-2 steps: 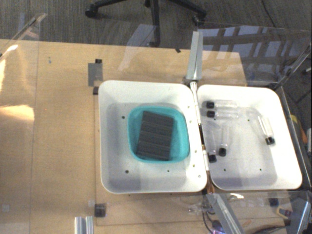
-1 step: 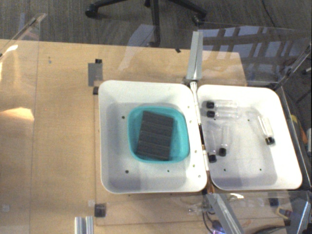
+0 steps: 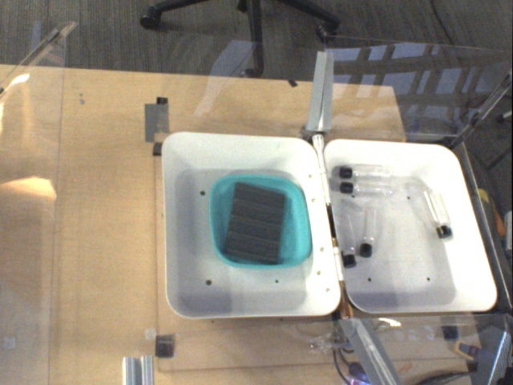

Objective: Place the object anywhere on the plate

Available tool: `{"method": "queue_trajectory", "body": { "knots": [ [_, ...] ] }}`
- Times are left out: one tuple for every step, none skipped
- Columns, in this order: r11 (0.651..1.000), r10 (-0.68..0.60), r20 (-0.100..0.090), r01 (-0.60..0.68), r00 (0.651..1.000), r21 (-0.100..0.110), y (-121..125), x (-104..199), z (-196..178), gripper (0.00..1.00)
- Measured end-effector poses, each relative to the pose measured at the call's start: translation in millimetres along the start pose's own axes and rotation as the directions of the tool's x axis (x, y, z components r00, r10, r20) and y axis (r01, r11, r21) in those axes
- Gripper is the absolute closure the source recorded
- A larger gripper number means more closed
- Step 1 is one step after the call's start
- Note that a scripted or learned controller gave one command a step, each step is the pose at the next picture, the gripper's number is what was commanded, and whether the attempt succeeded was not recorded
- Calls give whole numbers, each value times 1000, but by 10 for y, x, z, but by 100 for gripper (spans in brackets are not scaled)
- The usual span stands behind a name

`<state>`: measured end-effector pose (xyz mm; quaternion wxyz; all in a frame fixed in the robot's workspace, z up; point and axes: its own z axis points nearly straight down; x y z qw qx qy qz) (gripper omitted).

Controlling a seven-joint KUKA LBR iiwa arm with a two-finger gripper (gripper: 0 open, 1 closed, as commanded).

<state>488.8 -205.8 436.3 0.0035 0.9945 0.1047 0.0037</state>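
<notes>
A dark grey rectangular block with ribbed top (image 3: pixel 256 224) lies flat on the turquoise square plate with rounded corners (image 3: pixel 298 233), a little tilted, and it covers most of the plate's middle. The plate rests on the floor of the left shallow white plastic bin (image 3: pixel 186 215), nearer to the wall that this bin shares with its neighbour. Just beside it, the right shallow white plastic bin (image 3: pixel 465 239) holds several clear plastic tubes with black caps: two of them (image 3: pixel 365 181) lie near the upper left corner, close together, one (image 3: pixel 367 233) lies lower along the left side with its cap at the bottom, and one (image 3: pixel 436 212) lies apart toward the right. How many tubes there are exactly is hard to count, because they are transparent against the white floor. Both bins stand on a light wooden bench (image 3: pixel 88 239). Beyond the bench, on the grey carpet, the black base of an office chair (image 3: pixel 253 6) is seen. The state of the gripper cannot be told here.
</notes>
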Motion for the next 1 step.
{"method": "queue_trajectory", "body": {
  "knots": [
    [1000,0,-1,0,1000,1,118,597,8,0]
  ]
}}
